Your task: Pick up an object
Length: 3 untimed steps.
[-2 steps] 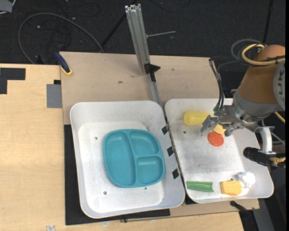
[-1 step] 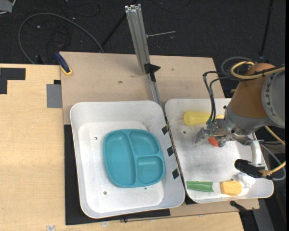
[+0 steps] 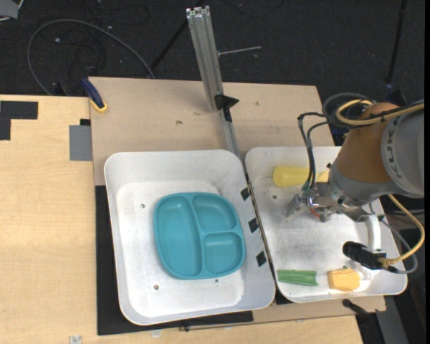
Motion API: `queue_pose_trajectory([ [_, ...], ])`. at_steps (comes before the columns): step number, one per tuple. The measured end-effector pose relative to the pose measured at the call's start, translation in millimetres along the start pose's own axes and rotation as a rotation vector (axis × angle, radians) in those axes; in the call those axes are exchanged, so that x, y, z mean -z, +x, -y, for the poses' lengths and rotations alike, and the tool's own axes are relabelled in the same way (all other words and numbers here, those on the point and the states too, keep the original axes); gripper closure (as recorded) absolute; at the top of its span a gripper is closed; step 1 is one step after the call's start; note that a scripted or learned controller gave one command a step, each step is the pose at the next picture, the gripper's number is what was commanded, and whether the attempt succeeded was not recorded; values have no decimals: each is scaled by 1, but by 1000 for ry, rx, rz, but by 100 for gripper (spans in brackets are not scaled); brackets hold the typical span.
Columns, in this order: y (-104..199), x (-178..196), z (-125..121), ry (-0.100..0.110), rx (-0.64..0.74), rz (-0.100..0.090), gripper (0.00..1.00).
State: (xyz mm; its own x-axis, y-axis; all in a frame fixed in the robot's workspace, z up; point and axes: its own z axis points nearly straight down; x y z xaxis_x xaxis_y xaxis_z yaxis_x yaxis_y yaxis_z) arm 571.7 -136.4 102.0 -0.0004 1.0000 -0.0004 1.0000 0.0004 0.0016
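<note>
My gripper [image 3: 306, 206] hangs low over the upper middle of the right bin [image 3: 312, 242], open, with nothing between its fingers. A yellow cylinder [image 3: 290, 175] lies just above and left of it, close but apart. Near the bin's front edge lie a green stick-shaped piece [image 3: 297, 277] and, to its right, a yellow-orange block [image 3: 344, 280]. The arm comes in from the right and hides part of the bin's right side.
The left bin [image 3: 129, 192] holds a teal divided plate [image 3: 198, 233]. A metal post [image 3: 208, 56] stands behind the bins, and black clips [image 3: 252, 224] sit on the rim between them. The bare floor of the right bin shows below the gripper.
</note>
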Motion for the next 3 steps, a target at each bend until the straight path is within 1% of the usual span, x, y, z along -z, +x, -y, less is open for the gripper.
queue_pose_trajectory([
  [1,-1,7,2,7,-5,-2,100],
  [2,-3,49,3,0,-5,0,100],
  [3,-1,92,3,-1,1,0,100],
])
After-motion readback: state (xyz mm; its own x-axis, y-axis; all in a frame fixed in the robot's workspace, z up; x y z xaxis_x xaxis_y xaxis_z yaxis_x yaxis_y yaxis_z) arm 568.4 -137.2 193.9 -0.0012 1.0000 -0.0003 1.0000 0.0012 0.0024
